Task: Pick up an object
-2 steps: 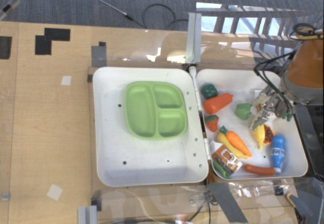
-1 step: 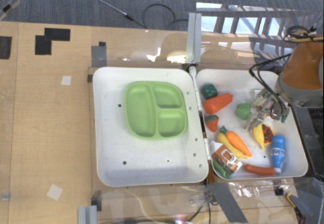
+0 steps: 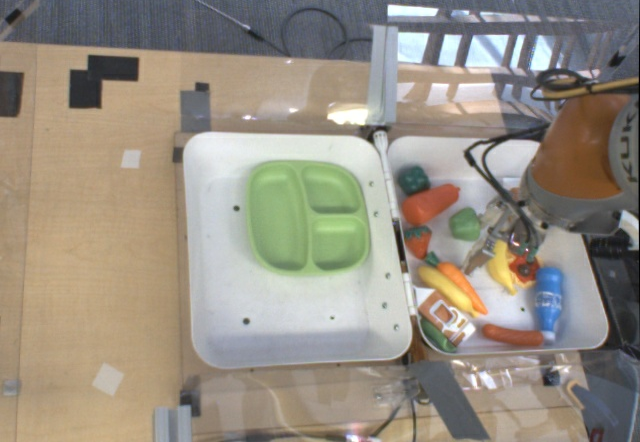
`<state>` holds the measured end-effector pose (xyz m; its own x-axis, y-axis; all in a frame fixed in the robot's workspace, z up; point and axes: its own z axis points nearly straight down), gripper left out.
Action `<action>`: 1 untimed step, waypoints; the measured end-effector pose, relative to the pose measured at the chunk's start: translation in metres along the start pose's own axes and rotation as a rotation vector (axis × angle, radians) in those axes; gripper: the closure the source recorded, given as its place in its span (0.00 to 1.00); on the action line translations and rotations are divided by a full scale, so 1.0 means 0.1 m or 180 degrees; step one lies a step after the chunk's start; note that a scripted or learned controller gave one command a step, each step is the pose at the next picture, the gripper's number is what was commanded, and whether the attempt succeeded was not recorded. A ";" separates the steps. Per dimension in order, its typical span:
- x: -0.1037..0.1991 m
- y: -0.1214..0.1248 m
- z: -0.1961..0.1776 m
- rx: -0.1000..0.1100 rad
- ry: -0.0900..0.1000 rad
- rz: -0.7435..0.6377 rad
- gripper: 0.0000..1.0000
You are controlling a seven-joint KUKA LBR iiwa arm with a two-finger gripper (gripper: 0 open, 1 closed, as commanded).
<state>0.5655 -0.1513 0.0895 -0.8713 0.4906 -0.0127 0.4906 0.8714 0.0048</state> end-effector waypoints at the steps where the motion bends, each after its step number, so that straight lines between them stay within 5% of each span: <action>1: -0.04 0.02 -0.14 -0.0012 -0.0038 -0.0016 1.00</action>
<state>0.5697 -0.1509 0.1037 -0.8736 0.4861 -0.0248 0.4860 0.8739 0.0086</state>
